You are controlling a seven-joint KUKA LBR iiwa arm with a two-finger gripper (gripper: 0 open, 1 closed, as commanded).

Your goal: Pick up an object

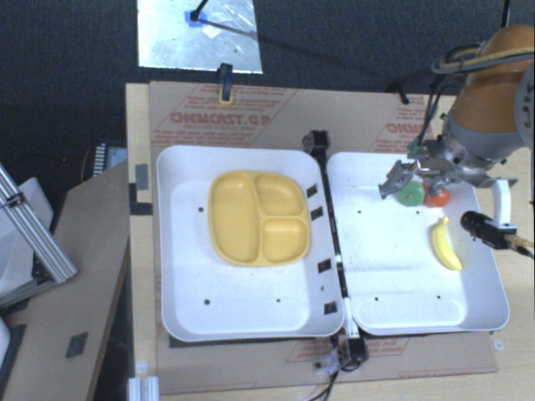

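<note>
The left bin (pixel 175 249) holds a yellow divided plate (pixel 257 217). Red print on the cardboard (pixel 251 111) over the table reads "CHEMCAST GP". In the right bin (pixel 401 307) a green object (pixel 410 194) and an orange one (pixel 437 196) touch, a banana (pixel 445 246) near them. The arm (pixel 493 98) slants down from the right, its end effector (pixel 399 179) just above the green object; spread or pressed together, I cannot tell
</note>
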